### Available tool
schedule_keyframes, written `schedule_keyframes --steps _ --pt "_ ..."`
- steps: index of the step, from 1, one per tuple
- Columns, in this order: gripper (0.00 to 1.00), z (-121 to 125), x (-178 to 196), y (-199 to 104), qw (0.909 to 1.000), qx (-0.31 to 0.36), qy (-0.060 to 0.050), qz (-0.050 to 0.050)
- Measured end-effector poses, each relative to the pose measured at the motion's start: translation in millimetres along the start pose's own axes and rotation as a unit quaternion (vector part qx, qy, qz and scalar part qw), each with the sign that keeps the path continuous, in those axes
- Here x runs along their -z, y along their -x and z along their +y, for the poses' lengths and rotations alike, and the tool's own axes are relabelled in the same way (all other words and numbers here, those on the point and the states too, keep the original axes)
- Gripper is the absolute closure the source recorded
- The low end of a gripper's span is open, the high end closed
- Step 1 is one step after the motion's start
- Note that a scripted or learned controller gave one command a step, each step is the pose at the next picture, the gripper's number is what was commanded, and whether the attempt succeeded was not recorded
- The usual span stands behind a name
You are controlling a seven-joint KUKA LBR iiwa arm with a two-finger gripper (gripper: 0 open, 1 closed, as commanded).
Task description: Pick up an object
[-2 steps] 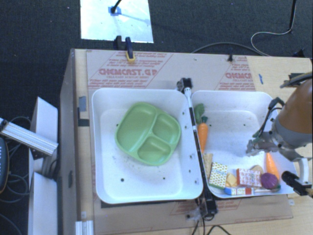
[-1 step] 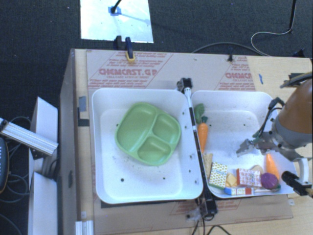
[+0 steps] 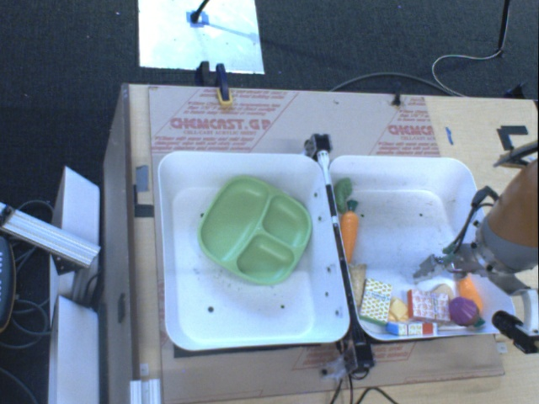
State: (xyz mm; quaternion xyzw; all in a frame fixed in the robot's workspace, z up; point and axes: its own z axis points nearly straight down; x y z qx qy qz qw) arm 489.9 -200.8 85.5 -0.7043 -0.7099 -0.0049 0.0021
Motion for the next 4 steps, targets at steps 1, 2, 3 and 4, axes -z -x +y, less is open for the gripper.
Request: schedule_keyframes --steps 1,2,3,4 --pt "1.00 -0.2 10.1 3.0 1.0000 -0.001 0.001 -0.004" --pt "0.00 0.1 10.0 2.0 1.0000 -0.001 0.001 -0.003" --pt "1.00 1.1 20.6 2.5 1.0000 -0.001 0.003 -0.004" --pt "1.00 -2.2 22.8 -86.3 1.0000 -0.002 -0.002 -0.004"
